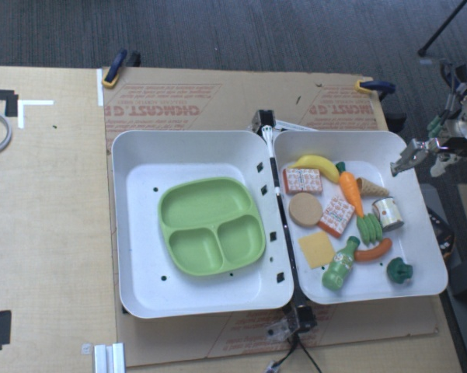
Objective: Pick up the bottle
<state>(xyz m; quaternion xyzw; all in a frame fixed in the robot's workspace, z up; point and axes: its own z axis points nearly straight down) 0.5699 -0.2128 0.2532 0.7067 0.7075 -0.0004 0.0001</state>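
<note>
The bottle [339, 267] is small and green with a pale label. It lies tilted near the front of the right bin [427, 231], its neck pointing up and to the right. A yellow cheese slice [316, 249] touches it on the left, and an orange sausage [373, 250] lies just to its right. My gripper [408, 160] is a small grey metal shape at the right bin's far right rim. It is well away from the bottle and holds nothing I can see.
The right bin also holds a banana [315, 164], a carrot [350, 193], two red-and-white cartons [303, 180], a brown disc [304, 209], a can [387, 213] and broccoli [399, 271]. A green divided plate [211, 225] sits in the left bin [132, 208].
</note>
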